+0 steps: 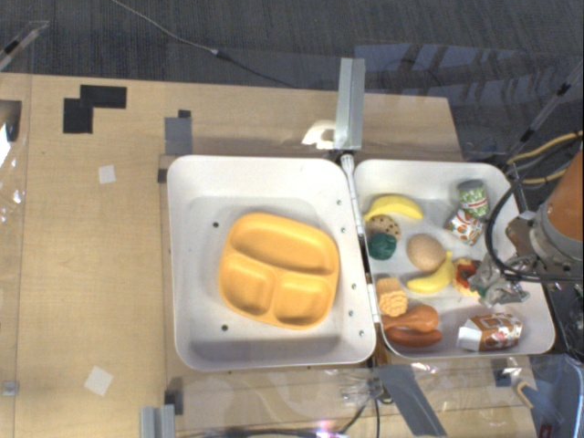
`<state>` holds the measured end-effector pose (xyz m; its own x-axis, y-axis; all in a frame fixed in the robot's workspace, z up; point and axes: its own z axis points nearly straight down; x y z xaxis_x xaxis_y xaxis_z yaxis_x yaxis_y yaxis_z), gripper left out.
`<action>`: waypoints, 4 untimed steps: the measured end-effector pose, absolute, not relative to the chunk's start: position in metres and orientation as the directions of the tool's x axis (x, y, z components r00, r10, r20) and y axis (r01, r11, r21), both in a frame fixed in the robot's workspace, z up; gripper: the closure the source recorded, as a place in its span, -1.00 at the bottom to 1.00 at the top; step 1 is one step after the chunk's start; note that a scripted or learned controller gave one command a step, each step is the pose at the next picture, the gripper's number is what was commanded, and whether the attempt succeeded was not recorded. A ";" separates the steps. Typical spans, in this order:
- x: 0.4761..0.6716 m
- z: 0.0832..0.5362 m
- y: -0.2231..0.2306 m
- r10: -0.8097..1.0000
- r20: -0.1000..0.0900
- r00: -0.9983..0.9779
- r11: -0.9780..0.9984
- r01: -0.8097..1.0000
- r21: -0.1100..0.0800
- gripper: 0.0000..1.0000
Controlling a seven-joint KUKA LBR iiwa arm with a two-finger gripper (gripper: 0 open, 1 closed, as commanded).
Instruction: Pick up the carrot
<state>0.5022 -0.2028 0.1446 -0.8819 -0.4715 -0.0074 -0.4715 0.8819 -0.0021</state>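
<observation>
Two white bins sit side by side on the wooden bench. The left bin [187, 245] holds a yellow tray [278, 269] with three compartments, lying near its middle, slightly turned. The right bin [545, 331] is crowded with toy food. Along its far side: a banana [394, 207], and off to the right a can [468, 212] leaning on a tilt. Just below the banana lies a cookie [380, 225] touching a dark green lump [382, 245]. An egg [424, 252] sits in the middle, with a second banana [433, 277] curved just beneath it. Near the left wall is a small orange ridged piece [392, 297], and against it a brown-red drumstick [413, 324] by the near edge. A carton [491, 332] lies on its side in the near right corner. A small red and orange piece [466, 276], partly hidden by the tool, lies right of the second banana; it may be the carrot, though it is too small to be sure. The gripper [503, 286] comes in from the right, low over the right bin, just beside that piece and above the carton. Whether its fingers are open or closed I cannot tell, and nothing shows plainly between them. Cables loop behind the wrist.
</observation>
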 end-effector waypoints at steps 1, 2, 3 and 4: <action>0.515 0.145 -0.204 -0.480 -0.008 -0.877 0.877 -0.480 -0.005 1.00; 0.524 0.185 -0.205 -0.396 -0.010 -0.918 0.918 -0.396 -0.006 1.00; 0.504 0.162 -0.205 -0.381 -0.006 -0.924 0.924 -0.381 -0.003 1.00; 0.513 0.187 -0.205 -0.296 -0.009 -0.955 0.955 -0.296 -0.004 1.00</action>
<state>0.5130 -0.2052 0.1869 -0.9551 -0.2960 -0.0092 -0.2960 0.9552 -0.0039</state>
